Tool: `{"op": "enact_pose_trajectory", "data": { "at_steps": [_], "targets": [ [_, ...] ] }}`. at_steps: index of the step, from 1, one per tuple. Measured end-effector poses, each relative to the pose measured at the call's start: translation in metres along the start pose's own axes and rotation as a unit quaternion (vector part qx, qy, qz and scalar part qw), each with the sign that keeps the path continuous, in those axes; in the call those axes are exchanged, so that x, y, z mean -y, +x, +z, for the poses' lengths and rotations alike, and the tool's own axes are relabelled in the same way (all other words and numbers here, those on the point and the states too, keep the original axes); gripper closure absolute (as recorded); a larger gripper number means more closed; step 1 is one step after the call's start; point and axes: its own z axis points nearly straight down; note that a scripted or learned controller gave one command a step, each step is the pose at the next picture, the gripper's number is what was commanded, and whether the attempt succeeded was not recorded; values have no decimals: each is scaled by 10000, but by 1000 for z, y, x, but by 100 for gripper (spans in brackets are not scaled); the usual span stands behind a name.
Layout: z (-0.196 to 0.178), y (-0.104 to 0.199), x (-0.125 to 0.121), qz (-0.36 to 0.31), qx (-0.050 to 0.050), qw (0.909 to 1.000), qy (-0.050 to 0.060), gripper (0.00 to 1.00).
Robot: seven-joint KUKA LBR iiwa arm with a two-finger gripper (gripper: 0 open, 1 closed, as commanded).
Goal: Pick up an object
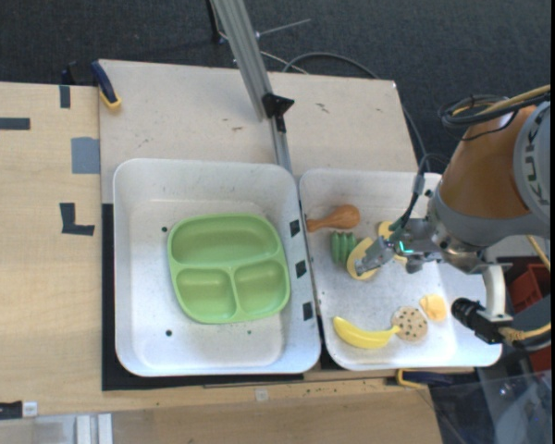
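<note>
Green plastic is seen first: one divided plate, with three compartments, lies flat in the middle of the left bin, well apart from the toys, presumably as a possible drop place. In the right bin six small things are counted. One brown drumstick-shaped toy lies near the far left corner; one green ribbed piece lies just beside it toward the near edge. One yellow rounded toy sits near the bin's middle, and the gripper is placed at it, reached in from the right edge, apparently so that this toy can be taken as the object to be picked up. Whether the pincer is apart, together, or clamped on the toy cannot be told, since the tips merge with the toy. Along the near edge one banana is laid flat, one speckled cookie touches its right end, and one orange block sits just beside the cookie. These three are left loose, well apart from the arm, so a free approach is judged possible.
</note>
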Motion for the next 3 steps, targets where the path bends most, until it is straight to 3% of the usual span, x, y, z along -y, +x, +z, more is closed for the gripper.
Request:
{"op": "enact_pose_trajectory", "data": {
  "at_steps": [1, 2, 3],
  "targets": [
    [65, 1, 3, 3, -2, 10000, 33, 0],
    [109, 1, 3, 3, 5, 10000, -7, 0],
    [98, 2, 3, -2, -2, 10000, 5, 100]
  ]
}}
